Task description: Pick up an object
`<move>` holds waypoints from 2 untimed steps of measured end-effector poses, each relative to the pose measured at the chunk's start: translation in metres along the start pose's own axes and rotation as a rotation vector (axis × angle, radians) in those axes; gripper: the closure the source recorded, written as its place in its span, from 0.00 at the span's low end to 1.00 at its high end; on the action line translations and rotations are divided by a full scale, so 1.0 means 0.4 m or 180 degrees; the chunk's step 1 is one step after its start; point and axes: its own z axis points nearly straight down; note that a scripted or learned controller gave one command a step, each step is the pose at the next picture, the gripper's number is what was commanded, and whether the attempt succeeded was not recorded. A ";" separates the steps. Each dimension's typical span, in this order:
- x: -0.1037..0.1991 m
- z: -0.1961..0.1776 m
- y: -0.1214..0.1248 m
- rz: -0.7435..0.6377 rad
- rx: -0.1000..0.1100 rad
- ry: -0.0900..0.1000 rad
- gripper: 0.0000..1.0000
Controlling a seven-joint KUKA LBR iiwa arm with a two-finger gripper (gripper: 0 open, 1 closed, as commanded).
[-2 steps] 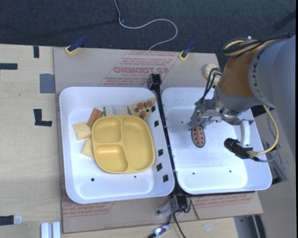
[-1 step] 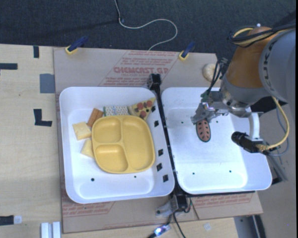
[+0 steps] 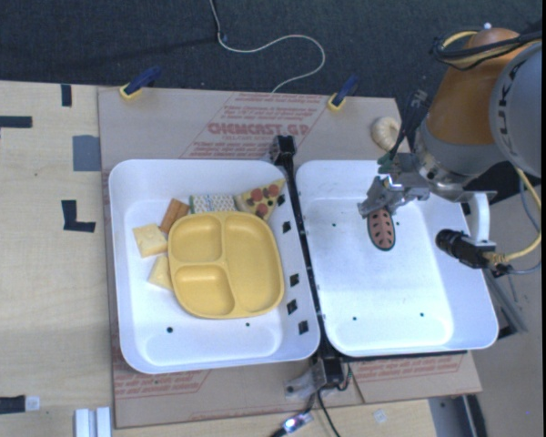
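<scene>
Starting at the left, the left bin (image 3: 127, 271) holds a yellow divided plate (image 3: 226, 264) with small food-shaped pieces (image 3: 164, 230) tucked along its upper and left edges. Across the divider, the right bin (image 3: 409, 308) is mostly bare. Near its upper middle, the gripper (image 3: 380, 206) hangs over a small brown oval object (image 3: 382, 230), which sits just below its tip. Whether that object is pinched or merely lying on the bin floor under the tool, I cannot tell, nor how the jaws stand. This looks like the grasp step itself. Next would be a straight lift to prove the hold.
</scene>
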 end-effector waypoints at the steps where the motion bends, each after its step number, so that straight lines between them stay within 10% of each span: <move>1: 0.124 -0.024 -0.056 -0.0013 0.0012 0.0007 1.00; 2: 0.237 -0.035 -0.121 -0.0013 0.0016 0.0006 1.00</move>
